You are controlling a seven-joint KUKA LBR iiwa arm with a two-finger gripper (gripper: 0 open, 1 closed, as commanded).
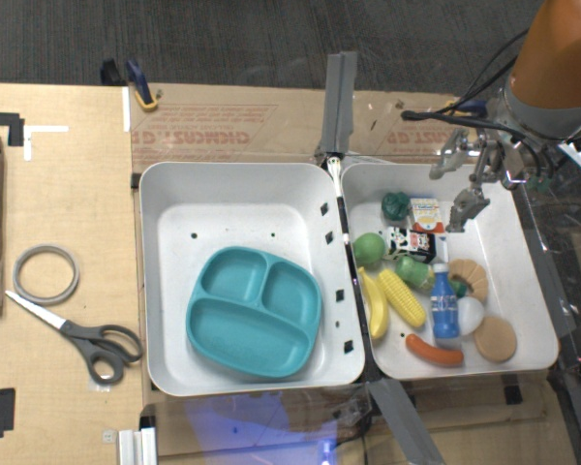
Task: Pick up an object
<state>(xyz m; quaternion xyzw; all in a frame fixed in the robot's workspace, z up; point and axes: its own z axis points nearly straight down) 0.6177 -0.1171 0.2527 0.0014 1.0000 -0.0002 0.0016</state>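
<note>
Both bins (165,260) white. Divided plate (255,311) teal. In the other bin: banana (375,303) and corn cob (403,296) yellow, lime (369,249) green, sausage (434,351) red-orange, bottle (444,304) blue with white label, small carton (411,243) black-and-white cow patches. Desk (68,201) light tan; scissors (89,337) grey-handled. Arm band (557,51) orange.

Gripper (468,204) low (orange band above)

The bench (68,172) bears two white bins (165,260) (side by side), scissors (82,335) and a tape roll (45,272).
</note>
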